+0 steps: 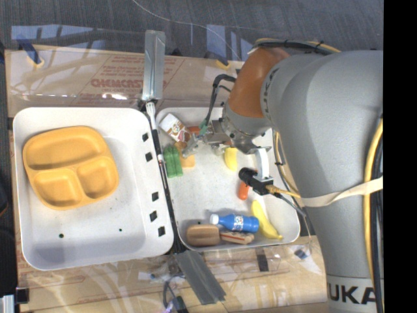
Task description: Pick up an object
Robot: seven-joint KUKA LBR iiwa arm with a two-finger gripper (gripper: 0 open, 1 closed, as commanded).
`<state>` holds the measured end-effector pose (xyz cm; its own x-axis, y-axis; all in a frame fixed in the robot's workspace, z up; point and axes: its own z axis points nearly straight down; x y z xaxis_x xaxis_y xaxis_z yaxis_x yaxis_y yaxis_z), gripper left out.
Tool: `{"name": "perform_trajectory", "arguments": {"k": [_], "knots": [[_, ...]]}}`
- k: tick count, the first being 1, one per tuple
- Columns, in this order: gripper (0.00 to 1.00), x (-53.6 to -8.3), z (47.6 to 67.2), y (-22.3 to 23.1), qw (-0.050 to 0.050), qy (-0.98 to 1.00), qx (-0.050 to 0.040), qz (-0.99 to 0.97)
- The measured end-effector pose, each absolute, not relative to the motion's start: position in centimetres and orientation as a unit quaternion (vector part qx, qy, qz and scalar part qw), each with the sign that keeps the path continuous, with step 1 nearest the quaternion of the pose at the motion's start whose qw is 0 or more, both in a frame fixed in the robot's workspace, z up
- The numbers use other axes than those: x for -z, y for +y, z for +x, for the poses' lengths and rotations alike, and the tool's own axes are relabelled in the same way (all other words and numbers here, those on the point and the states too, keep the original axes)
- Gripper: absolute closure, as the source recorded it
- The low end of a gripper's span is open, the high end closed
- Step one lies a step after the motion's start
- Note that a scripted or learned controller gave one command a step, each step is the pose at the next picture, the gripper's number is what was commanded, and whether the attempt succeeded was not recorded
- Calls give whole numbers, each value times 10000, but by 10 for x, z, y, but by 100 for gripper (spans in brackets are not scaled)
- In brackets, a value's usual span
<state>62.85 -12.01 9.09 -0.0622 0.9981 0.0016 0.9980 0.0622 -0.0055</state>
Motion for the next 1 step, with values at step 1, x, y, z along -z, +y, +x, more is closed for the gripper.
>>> {"name": "perform_trajectory", "arguments": {"k": [1], "knots": [[100, -101, 629, -119, 33, -7307, -18, -6827]]}}
